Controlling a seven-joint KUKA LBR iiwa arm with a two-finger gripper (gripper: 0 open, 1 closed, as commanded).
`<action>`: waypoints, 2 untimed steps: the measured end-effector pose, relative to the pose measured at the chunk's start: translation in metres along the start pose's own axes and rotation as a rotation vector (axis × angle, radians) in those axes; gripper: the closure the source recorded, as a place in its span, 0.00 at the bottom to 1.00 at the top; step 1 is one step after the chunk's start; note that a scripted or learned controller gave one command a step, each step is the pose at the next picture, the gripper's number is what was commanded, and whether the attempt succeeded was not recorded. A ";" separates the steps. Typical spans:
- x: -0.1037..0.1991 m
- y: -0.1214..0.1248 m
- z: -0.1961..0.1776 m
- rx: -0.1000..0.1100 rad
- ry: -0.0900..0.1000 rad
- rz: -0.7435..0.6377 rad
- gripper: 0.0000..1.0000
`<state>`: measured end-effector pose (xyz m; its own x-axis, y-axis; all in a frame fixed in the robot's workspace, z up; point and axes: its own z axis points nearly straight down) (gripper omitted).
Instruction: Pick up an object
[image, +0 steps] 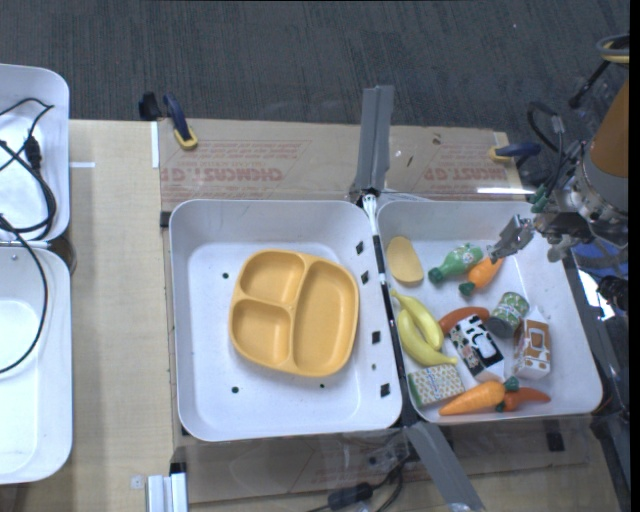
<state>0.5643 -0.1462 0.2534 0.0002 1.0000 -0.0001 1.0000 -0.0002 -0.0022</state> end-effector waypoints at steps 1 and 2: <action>-0.050 0.025 0.158 -0.004 -0.002 -0.036 0.00; -0.050 0.025 0.149 -0.004 -0.001 -0.034 1.00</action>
<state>0.5887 -0.1967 0.1042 -0.0340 0.9994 -0.0011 0.9994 0.0340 0.0014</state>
